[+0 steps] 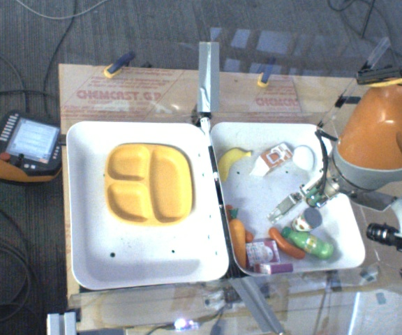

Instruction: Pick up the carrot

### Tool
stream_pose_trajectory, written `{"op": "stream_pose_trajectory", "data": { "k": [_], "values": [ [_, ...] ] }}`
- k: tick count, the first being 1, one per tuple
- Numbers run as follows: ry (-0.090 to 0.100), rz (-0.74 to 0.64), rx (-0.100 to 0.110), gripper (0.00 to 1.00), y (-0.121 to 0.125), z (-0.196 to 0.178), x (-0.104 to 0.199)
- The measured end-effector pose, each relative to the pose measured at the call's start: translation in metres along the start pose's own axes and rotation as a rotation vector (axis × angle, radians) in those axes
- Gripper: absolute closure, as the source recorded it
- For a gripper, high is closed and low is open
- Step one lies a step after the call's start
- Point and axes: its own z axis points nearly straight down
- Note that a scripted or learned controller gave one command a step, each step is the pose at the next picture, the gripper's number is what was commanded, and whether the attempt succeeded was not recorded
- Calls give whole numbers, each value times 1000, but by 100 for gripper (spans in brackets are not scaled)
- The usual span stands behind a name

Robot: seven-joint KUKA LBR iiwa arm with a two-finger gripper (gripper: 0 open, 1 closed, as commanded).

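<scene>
The carrot point(237, 239) is orange with a green top and lies along the left wall of the right bin point(347, 218), near its front. My gripper point(289, 210) reaches in from the right and hangs low over the middle of that bin. It is to the right of the carrot and apart from it, just above a red sausage point(285, 243) and a green bottle point(310, 243). The carrot lies free, with nothing touching it but the bin wall.
The right bin also holds a yellow banana point(232, 161), a white and orange packet point(276, 158), a white round thing point(303, 157) and a pink box point(263, 254) beside the carrot's tip. The left bin point(89, 243) holds a yellow divided tray point(149, 182). A teach pendant point(25, 147) lies far left.
</scene>
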Motion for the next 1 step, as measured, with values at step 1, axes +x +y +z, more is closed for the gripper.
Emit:
{"op": "stream_pose_trajectory", "data": {
  "k": [1],
  "values": [
    [3, 98, 3, 0, 67, 34, 84]
  ]
}}
